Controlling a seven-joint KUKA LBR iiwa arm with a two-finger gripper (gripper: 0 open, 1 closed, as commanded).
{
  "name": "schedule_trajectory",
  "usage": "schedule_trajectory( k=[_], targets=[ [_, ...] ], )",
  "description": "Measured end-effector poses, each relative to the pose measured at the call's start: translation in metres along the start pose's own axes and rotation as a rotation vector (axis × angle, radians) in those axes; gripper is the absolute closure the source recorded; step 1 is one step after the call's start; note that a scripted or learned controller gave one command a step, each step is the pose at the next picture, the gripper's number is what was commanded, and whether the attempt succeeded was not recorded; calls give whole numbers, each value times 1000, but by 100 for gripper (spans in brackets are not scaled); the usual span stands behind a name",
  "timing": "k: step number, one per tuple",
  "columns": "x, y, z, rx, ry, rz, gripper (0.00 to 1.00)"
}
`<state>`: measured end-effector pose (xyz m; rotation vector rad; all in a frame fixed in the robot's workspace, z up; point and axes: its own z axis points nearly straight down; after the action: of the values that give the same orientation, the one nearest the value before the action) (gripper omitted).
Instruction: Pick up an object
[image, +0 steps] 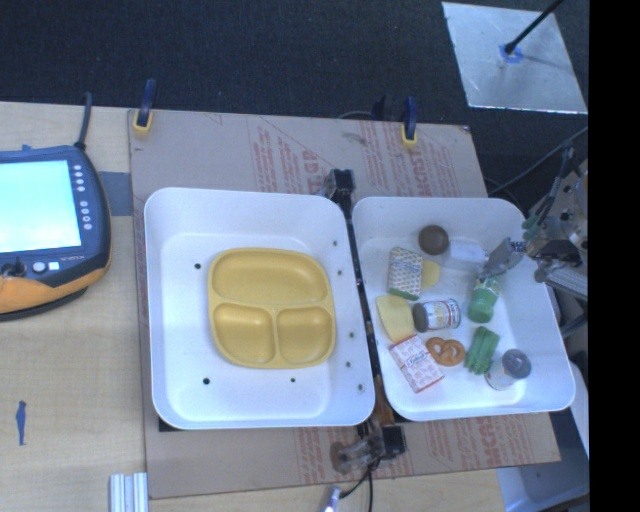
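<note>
across two white bins (165, 300), one yellow tray (271, 306) (three compartments), one pretzel (446, 350); hand (497, 262) grip state unclear

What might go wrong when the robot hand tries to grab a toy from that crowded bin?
The gripper sits above the green bottle, which stands close to the green pepper and the small jar. It might bump a neighbour or pinch two things at once. The bottle looks round, so it may slip out. It is also near the right bin's wall, so a finger might hit the rim.
</note>
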<state>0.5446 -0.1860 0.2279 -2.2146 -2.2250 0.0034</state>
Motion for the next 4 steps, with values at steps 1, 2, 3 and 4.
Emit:
schedule_trajectory(
  k=[1, 2, 3, 4],
  targets=[
    [75, -4, 122, 3, 0, -2, 0],
    [87, 19, 135, -4, -2, -1, 0],
    [75, 3, 135, -2, -1, -1, 0],
    [74, 4, 124, -4, -2, -4, 100]
  ],
)
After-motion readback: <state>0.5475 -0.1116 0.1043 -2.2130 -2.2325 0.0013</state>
